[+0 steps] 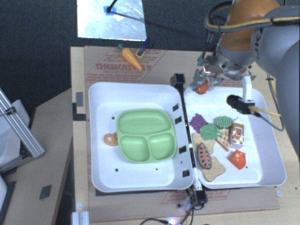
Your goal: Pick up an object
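The arm (262, 36) is seen reaching in from the right, its orange band uppermost and its wrist bent down over the far left corner of the right bin (269, 139). The gripper (202, 82) is held low at that corner, and a small red-orange object (201, 88) is seen at its tip, between the fingers, which are closed on it. The object is rounded, glossy and reddish, with a paler patch on top; its kind cannot be made out.

Two white bins are counted. In the left bin (101, 125) one green divided plate (145, 135) with three compartments is laid, and one orange pretzel-shaped piece (111, 139) is placed just beside its left edge. In the right bin a cluster of toy foods is gathered: one purple grape bunch (198, 122), two green leafy pieces (211, 131), one watermelon slice (203, 155), one strawberry (238, 159) and one tan cookie (215, 169). One toy carrot (131, 58) is left on the cardboard beyond the bins.
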`<state>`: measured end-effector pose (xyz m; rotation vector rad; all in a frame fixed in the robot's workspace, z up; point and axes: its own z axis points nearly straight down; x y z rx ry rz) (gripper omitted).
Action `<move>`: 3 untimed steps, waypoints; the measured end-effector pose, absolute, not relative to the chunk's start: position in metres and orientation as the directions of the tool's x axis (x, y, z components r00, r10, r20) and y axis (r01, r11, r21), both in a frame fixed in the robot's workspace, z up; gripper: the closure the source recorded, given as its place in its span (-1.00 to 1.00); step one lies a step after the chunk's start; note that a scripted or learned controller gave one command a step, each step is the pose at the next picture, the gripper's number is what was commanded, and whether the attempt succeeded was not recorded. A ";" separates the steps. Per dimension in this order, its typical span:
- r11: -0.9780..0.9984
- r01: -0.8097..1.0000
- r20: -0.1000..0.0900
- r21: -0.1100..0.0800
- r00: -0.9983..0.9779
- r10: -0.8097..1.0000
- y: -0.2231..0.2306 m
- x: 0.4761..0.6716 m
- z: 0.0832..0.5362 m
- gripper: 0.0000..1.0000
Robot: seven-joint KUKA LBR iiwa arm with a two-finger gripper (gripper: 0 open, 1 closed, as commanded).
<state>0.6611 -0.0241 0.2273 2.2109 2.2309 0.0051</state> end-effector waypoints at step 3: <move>0.006 1.000 0.000 0.002 -0.006 1.000 0.000 0.659 0.219 1.00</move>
